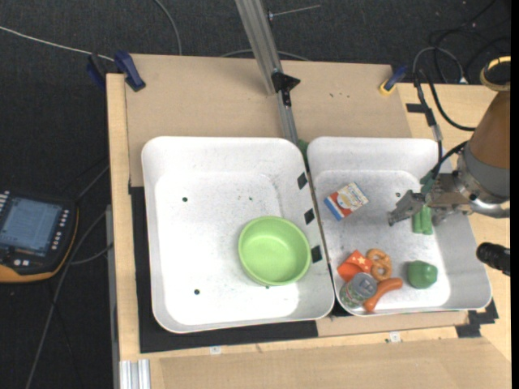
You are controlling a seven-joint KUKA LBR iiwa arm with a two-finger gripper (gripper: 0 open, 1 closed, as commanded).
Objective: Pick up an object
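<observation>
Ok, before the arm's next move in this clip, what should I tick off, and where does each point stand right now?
1. Gripper over the right bin: ok.
2. Target close by: ok, green block sits right at the gripper.
3. Object held between the fingers: cannot tell.
4. Other picks available: ok, small carton, green ball and orange pile lie apart.
5. Green bowl in left bin, out of the way: ok.

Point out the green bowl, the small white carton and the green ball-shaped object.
green bowl (274, 251), camera view, inner floor.
small white carton (346, 199), camera view, top face.
green ball-shaped object (421, 274), camera view, its top.
</observation>
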